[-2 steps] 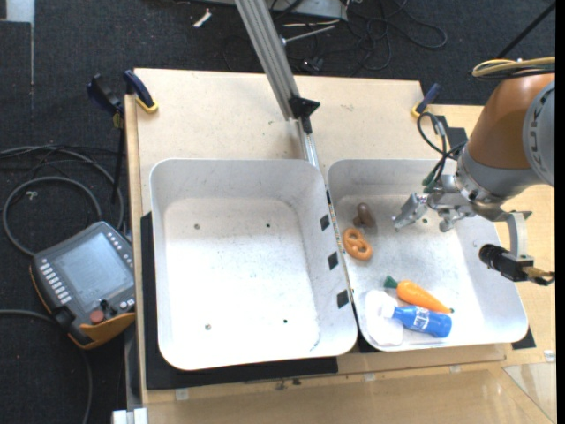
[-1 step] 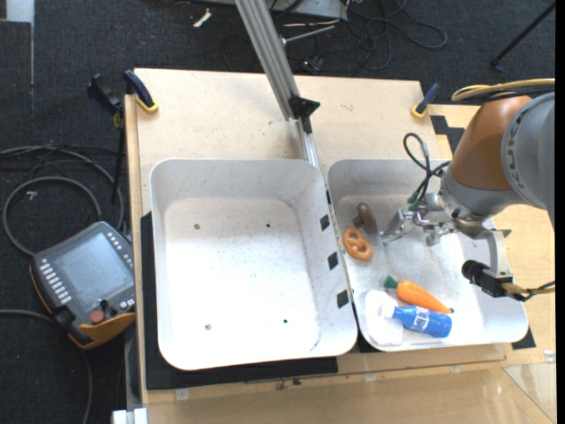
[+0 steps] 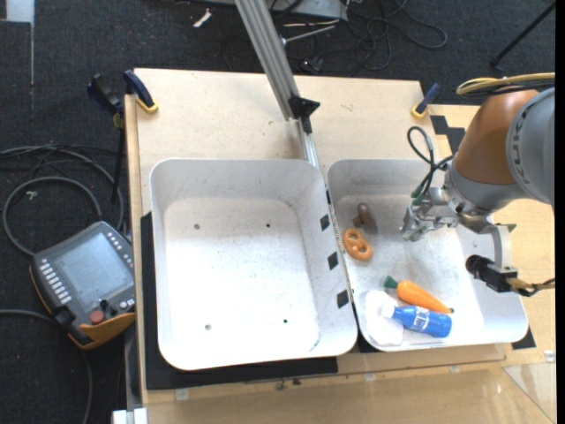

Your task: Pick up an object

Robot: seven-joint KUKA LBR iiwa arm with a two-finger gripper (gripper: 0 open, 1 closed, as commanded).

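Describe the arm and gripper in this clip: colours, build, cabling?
The arm is grey, rounded, with a broad orange band above the wrist. The gripper is small, bare silvery metal. Black cables loop beside the wrist, and a black fitting hangs on a pale bracket below.

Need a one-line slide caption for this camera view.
Gripper hovers in right bin near pretzel, carrot, bottle.

Matt white plastic bins [image 3: 177, 179] — pale, raw wood bench [image 3: 221, 104].
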